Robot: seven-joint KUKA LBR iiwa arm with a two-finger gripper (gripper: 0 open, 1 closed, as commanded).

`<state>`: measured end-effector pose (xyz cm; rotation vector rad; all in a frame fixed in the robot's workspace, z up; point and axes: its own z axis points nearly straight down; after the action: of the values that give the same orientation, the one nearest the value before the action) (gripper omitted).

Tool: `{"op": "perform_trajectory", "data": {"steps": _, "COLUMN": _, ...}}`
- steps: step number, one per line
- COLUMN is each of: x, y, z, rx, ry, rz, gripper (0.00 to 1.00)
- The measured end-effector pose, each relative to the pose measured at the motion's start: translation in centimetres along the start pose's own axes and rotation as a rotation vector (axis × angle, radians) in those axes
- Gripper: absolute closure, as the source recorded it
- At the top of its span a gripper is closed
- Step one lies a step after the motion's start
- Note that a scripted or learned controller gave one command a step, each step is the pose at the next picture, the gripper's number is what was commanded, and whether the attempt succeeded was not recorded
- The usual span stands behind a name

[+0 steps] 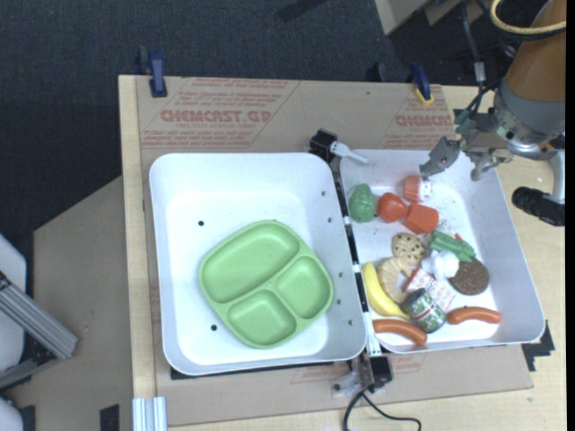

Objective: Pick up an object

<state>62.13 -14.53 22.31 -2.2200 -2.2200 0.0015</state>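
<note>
The metal two-finger gripper (460,158) hangs over the far end of the right-hand shallow white plastic bin (519,268), fingers spread apart with nothing between them. Below it lies a jumble of glossy toy food: a knobbly green broccoli piece (362,202), a smooth orange-red tomato (391,207), a speckled round cookie (407,246), a curved yellow banana (378,293) and two slick sausages (472,314). The left-hand white bin (175,241) holds a matte green three-compartment plate (264,282) with rounded corners.

Glossy white plastic bins (180,268), a matt green plastic tray (263,282), on printed brown cardboard (225,110).
</note>
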Motion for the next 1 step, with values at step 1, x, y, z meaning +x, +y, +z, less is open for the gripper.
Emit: {"op": "perform_trajectory", "data": {"steps": 1, "x": -1.37, "y": 4.24, "z": 11.32, "rx": 0.004, "ry": 0.0, "rz": -0.001, "gripper": 0.0}}
